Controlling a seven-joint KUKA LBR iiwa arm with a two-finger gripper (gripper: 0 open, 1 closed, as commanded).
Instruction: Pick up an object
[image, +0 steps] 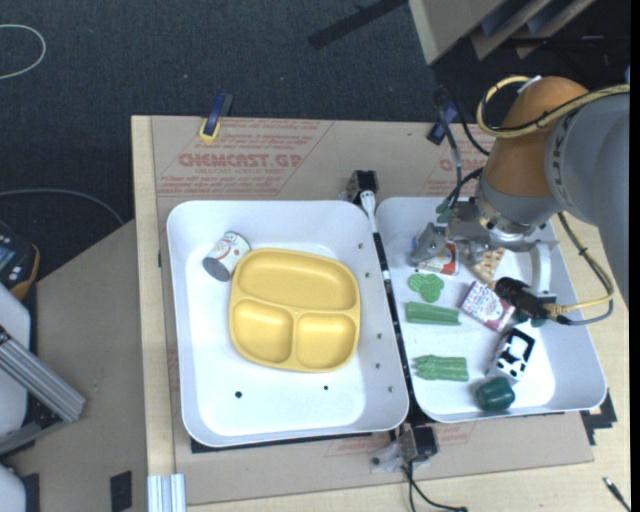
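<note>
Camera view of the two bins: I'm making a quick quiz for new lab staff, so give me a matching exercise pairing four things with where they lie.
Things:
1. yellow divided plate
2. small can
3. dark green cup
4. black-and-white block

Places:
A. near corner of the right bin
B. middle of the left bin
C. right bin, just above the dark green cup
D. left bin, by the plate's upper-left edge

Pairs: 1-B, 2-D, 3-A, 4-C

Yellow divided plate (295, 308), green pieces (432, 313), black-and-white patterned block (514, 353), white bins (190, 300).
</note>
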